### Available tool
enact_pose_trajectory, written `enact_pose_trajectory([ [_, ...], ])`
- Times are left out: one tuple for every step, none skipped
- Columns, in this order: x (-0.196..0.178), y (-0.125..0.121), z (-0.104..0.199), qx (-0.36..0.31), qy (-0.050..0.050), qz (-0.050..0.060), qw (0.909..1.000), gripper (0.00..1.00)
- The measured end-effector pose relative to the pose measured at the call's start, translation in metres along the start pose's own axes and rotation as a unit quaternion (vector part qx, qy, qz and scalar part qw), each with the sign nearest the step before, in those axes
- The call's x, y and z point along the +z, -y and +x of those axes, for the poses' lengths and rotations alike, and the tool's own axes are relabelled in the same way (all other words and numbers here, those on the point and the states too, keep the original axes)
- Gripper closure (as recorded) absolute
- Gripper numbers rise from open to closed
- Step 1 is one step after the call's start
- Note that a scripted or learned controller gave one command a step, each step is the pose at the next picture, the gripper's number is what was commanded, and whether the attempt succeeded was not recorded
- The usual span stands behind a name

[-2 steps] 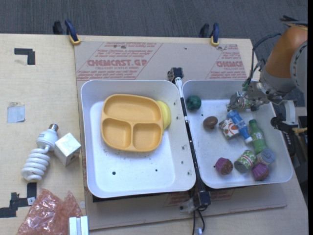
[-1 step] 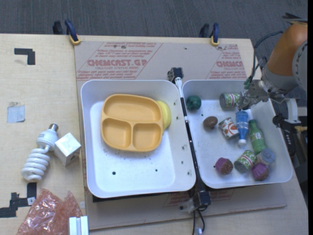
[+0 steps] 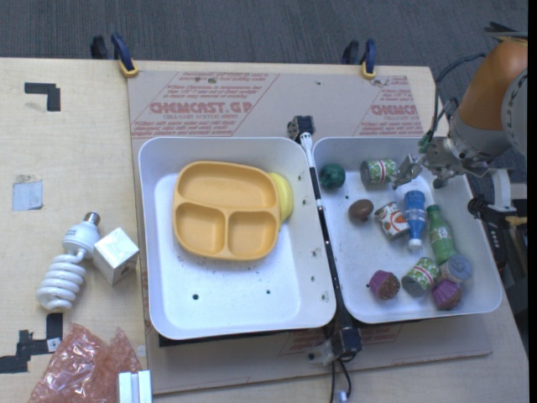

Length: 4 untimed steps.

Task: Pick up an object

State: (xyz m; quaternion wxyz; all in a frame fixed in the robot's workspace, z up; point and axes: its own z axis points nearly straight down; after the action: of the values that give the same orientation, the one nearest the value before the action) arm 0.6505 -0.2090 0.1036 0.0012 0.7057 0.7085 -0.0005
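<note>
The right bin [image 3: 487, 296] holds several small items: a dark green ball [image 3: 333, 175], a small can [image 3: 379, 171], a brown lump [image 3: 361, 211], a red and white can [image 3: 392, 222], a blue bottle [image 3: 415, 217] and a green bottle [image 3: 439, 235]. Nearer the front lie a green can [image 3: 421, 275], a purple piece [image 3: 385, 285] and a purple cup [image 3: 445, 293]. My gripper [image 3: 426, 166] hangs over the bin's back right part, just above the blue bottle and to the right of the small can. Nothing shows between its fingers.
The left bin [image 3: 168, 309] carries a yellow divided plate [image 3: 226, 210] with a yellow object [image 3: 285, 196] tucked at its right edge. Outside the bins, on the left of the bench, lie a spiral light bulb [image 3: 65, 267], a white cube [image 3: 116, 253] and a reddish bag [image 3: 80, 363].
</note>
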Motion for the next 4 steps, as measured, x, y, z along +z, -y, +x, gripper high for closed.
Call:
enact_pose_trajectory([
  [0.011, 0.071, 0.058, 0.002, -0.001, 0.0, 1.0, 0.0],
  [0.009, -0.009, 0.07, 0.001, -0.001, 0.0, 1.0, 0.0],
  [0.01, -0.009, 0.058, 0.002, 0.0, -0.001, 1.0, 0.0],
  [0.01, -0.009, 0.051, 0.002, 0.0, -0.001, 1.0, 0.0],
])
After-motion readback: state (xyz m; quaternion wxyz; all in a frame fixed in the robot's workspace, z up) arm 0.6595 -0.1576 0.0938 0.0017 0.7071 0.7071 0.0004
